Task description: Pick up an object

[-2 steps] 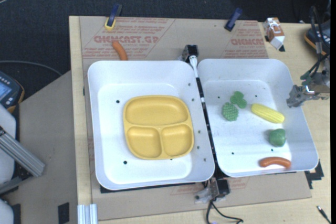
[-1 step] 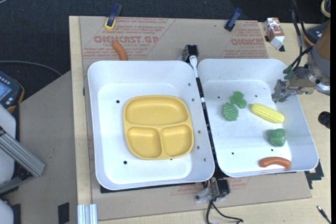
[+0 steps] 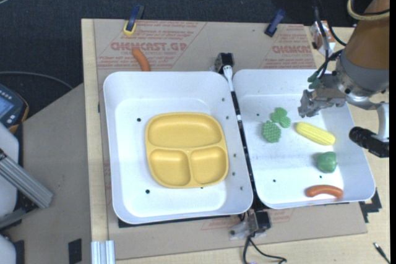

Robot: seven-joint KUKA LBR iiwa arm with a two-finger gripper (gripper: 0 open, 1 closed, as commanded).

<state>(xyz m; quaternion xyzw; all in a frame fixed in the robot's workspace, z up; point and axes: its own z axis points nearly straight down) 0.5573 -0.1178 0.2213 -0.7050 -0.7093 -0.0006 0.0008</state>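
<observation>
Over the right-hand bin point(image 3: 365, 179) I see the claw point(image 3: 307, 109) hanging near the far wall, nothing visible between its tips; I cannot tell whether it is open or closed. Candidate objects lie just beneath and in front of it: a toy corn cob point(image 3: 315, 133) closest, two green broccoli-like pieces point(image 3: 275, 124) beside it, a green round item point(image 3: 326, 161) nearer me, and a toy sausage point(image 3: 323, 191) at the near rim. The left bin point(image 3: 117, 133) holds a yellow divided tray point(image 3: 185, 148). Risk, in my judgement: the cob lies at a slant, so a misaligned descent could nudge it aside, roll it, or close on air; crowded broccoli may interfere.
</observation>
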